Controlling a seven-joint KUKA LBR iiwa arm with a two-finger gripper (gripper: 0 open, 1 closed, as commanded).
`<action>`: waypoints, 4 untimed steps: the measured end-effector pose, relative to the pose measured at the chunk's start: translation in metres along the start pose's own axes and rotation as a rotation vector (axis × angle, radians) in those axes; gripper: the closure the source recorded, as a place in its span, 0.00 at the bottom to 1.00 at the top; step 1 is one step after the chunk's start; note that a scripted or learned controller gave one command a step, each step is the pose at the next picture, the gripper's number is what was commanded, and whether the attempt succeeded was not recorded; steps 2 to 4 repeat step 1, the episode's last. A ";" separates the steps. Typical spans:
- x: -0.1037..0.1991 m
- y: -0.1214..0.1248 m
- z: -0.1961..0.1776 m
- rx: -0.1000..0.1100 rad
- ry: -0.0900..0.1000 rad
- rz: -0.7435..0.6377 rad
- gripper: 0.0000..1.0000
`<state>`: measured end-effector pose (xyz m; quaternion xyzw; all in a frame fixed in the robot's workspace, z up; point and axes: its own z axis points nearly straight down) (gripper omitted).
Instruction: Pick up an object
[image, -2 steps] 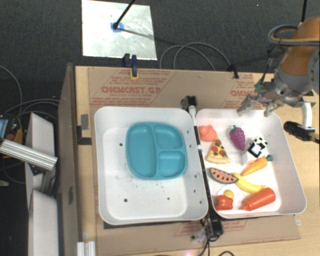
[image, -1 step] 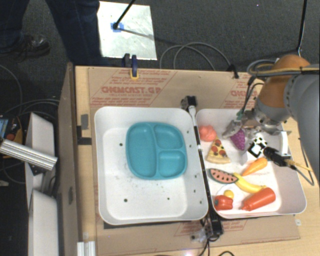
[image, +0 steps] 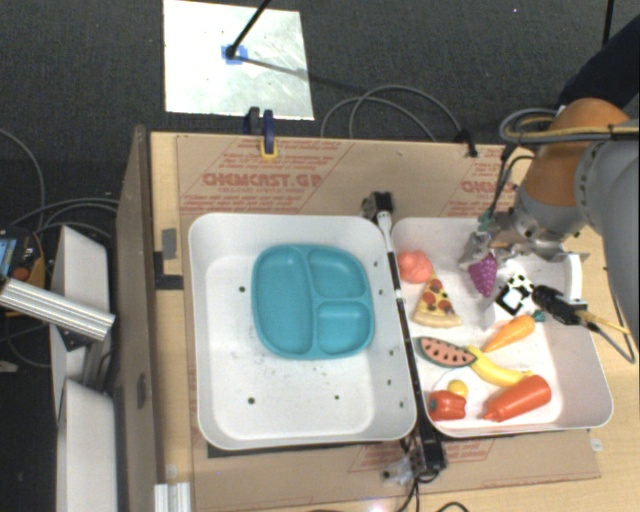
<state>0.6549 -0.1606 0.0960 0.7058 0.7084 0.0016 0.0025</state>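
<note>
Gripper (image: 481, 250) sits low over the back part of the right shallow white bin (image: 585, 372), directly on top of a purple plastic grape bunch (image: 485, 274), which looks like the pick target. The wrist covers the contact, so I cannot tell if the gripper is apart, together or clamped on the grapes. The grapes' top is hidden under it and only the lower cluster shows, apparently resting on the bin floor. The grey arm with the orange band (image: 600, 190) comes in from the right and is cut off at the edge. Probably chosen because the grapes lie clear of their neighbours. Nearby are a pink round toy (image: 415, 266) to the left, identity unclear, and a toy pizza slice (image: 436, 303) just below it. Further forward lie an orange toy carrot (image: 512, 332), a watermelon slice (image: 445, 351) and a yellow banana (image: 497, 371) touching or nearly touching the carrot. At the front are a small yellow ball (image: 457, 387), a red toy pepper or tomato (image: 447, 404), hard to tell which, and a long red-orange piece (image: 518, 397), maybe a sausage. The left shallow white bin (image: 205, 330) holds a teal divided plastic plate (image: 312, 300), well apart from the action.
</note>
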 end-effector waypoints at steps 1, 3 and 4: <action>0.039 -0.009 -0.056 0.000 0.002 -0.004 1.00; 0.039 -0.009 -0.056 0.000 0.002 -0.004 1.00; 0.039 -0.009 -0.056 0.000 0.002 -0.004 1.00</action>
